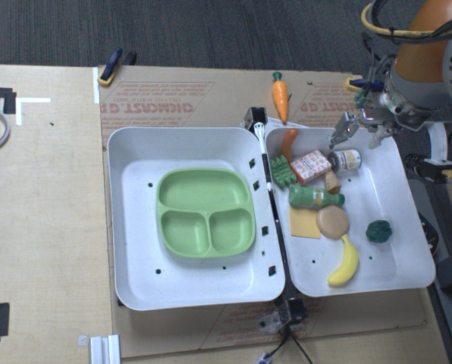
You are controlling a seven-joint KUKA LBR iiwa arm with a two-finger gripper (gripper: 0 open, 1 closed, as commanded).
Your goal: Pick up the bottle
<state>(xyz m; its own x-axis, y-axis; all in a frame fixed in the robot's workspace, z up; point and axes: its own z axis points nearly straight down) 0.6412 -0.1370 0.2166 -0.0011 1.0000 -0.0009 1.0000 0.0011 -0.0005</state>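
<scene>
- Bottle (315,197) was green and lay on its side in the right bin (415,237), near that bin's middle, with its cap end toward the right.
- Just above the bottle lay a small red and white box (311,166), and to the left of the box some green leafy toy (282,172) rested against the bin's left wall.
- A yellow cheese slice (305,224) lay under the bottle's lower side, touching a round tan piece (334,222) (it looked like a bun or a cookie).
- A banana (345,263) lay near the bin's lower edge, and a dark green lump (378,231) was to the right, well apart from the bottle.
- A small jar with a label (346,160) lay on its side near the top of the bin.
- The gripper (346,130) was above the bin's upper right part, close to the jar; its fingers looked a little apart and nothing was between them.
- The left bin (127,226) held a green divided plate (206,212).
- A toy carrot (279,95) lay on the cardboard outside the bins, beyond their far edge.
</scene>
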